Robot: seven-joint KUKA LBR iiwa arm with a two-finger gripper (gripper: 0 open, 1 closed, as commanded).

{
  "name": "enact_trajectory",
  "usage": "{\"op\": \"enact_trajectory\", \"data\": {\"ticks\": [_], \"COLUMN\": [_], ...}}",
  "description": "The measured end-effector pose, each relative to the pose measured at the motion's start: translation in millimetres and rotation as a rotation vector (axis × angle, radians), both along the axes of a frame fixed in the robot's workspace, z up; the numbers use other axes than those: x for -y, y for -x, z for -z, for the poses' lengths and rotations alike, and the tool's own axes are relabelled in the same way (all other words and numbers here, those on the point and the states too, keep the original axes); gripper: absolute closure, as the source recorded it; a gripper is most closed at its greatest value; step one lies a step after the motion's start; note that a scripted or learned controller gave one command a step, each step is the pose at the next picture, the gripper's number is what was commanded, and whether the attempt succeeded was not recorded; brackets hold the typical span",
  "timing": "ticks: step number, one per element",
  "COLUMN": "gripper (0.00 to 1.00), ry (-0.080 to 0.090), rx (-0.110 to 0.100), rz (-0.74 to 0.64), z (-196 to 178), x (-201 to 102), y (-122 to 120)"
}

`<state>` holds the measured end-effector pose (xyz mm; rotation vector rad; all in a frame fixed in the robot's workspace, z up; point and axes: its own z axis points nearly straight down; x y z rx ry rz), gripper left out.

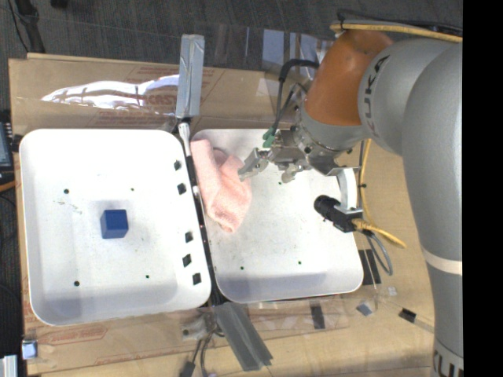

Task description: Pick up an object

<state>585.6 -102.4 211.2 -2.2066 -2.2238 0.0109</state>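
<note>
Tool [267, 167] over right bin [283, 285] beside pink cloth [222, 191], fingers spread, nothing between them.

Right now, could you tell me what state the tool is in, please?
Tool: open, holding nothing, poised above the right bin just beside the pink cloth.

Soft, nubbly pink cloth [222, 191] against smooth, matt white plastic bins [47, 210]; glossy blue block [115, 223]; desk [94, 81] of brown cardboard with shiny tape [191, 73].
</note>
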Motion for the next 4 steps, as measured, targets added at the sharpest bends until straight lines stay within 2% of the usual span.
{"op": "enact_trajectory", "data": {"ticks": [1, 2, 3, 4], "gripper": [0.0, 1.0, 0.0, 0.0], "ry": [0.0, -0.001, 0.0, 0.001], "rx": [0.0, -0.009, -0.009, 0.005], "rz": [0.0, -0.003, -0.003, -0.012], "z": [0, -6, -6, -90], "x": [0, 0, 0, 17], "y": [0, 0, 0, 11]}}
